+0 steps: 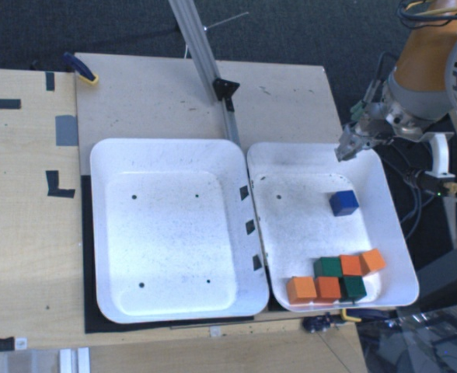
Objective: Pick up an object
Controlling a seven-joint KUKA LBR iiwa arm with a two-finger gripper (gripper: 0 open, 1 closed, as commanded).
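The tool (351, 148) hangs over the far rim of the right bin (291, 158). I cannot tell how it is set, and I see no thing in it.

The blocks are all in the right bin. A blue block (343, 202) sits by itself, just below the tool. Near the front edge there is a tight bunch: orange blocks (301, 289) and green blocks (329, 266) that touch each other. The left bin (166, 152) is next to it on the bench (26, 208).

I think the step now is to come down and grab a block. The blue block looks like the best pick. It is near, and nothing touches it, so there is room on each side of it. To do it well, the tool should get right over the middle of the block, line up with its flat sides, and go straight down. The bunch looks harder, since those blocks are pressed close.
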